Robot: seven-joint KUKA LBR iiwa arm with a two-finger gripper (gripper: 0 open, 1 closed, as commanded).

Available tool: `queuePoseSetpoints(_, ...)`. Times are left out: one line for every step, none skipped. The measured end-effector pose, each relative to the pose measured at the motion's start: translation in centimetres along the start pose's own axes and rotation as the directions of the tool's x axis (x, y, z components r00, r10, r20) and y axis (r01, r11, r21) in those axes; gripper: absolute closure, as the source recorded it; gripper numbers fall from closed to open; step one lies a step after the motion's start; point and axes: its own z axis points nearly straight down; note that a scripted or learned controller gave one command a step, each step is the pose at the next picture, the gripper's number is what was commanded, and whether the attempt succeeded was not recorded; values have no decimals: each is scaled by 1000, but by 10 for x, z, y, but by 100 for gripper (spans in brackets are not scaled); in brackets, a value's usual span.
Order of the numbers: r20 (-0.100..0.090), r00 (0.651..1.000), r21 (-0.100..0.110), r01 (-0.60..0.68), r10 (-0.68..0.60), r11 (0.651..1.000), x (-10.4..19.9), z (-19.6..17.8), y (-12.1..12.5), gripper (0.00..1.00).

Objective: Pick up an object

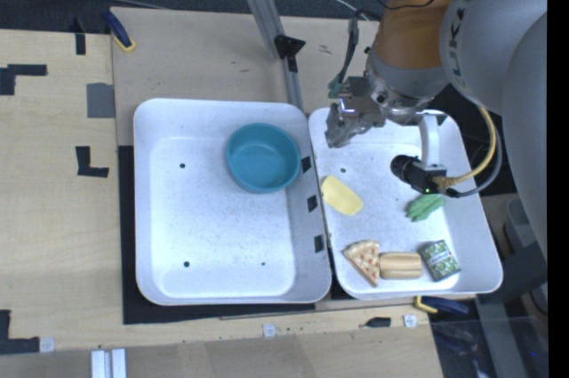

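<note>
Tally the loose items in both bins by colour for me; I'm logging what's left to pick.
Blue: 1, the bowl in the left bin.
Yellow: 1, the yellow piece in the right bin.
Green: 2, the green leafy piece and the green packet.
Tan or orange: 2, the pizza slice and the bread roll.
Total: 6.

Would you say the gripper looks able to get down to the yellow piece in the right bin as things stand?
Probably yes: the gripper hangs over the right bin just above the yellow piece, which lies apart from the other items, with nothing between them.
</note>
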Motion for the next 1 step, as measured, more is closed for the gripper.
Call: queuePoseSetpoints(1, 1000, 0, 0, 0, 1000, 48, 15, 32, 100)
